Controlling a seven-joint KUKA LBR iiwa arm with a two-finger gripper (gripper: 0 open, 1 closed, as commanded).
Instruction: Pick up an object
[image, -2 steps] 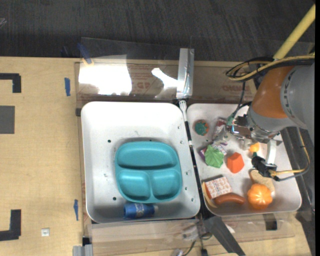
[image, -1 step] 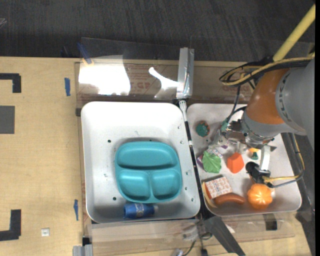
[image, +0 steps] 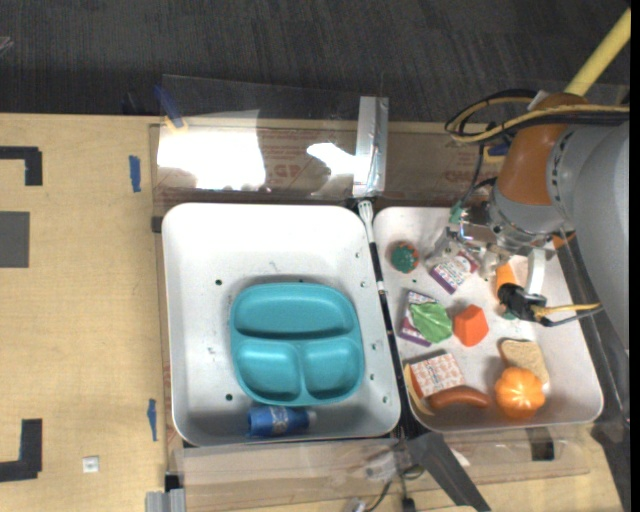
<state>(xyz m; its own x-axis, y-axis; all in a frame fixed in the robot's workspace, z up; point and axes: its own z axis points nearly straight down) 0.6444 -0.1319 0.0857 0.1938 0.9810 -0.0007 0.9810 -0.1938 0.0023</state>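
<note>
The arm (image: 560, 170) reaches in from the right, its gripper (image: 480, 245) low over the far part of the right bin (image: 590, 395); I cannot tell its state. Just left of it lie a packet (image: 450, 271) and a teal ball (image: 403, 256). Nearer sit a green bag (image: 430, 322), a red block (image: 470, 325), an orange (image: 520, 392), bread (image: 522, 355) and a sausage (image: 458, 399). The left bin (image: 190, 240) holds a teal tray (image: 297, 340) and a blue can (image: 282, 420).

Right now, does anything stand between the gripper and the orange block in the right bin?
Nothing visible does. The gripper hangs over the right bin's upper part, and the orange block lies below it in the picture with bare floor between.
</note>
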